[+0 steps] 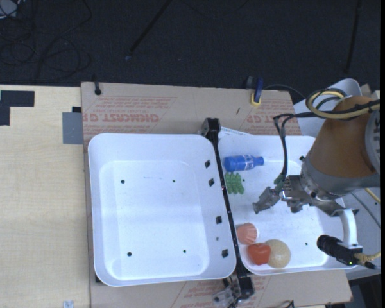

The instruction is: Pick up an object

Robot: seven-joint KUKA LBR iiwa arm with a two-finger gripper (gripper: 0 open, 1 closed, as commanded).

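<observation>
Fingers (267,202) look parted and hold nothing, low in the right bin (308,147) between green toy (235,183) and pink ball (247,233); centre over 1 target before closing.

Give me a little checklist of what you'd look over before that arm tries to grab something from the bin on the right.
1. Objects to pick in the right white bin: ok; a blue plastic bottle, a small green ridged piece and three round items wait there.
2. Gripper over that bin: ok.
3. Gripper holding nothing yet: ok, nothing sits between its fingers.
4. An isolated target: ok; the blue bottle lies apart.
5. Clustered items: not ok; the pink ball, red ball and cream ball touch.
</observation>
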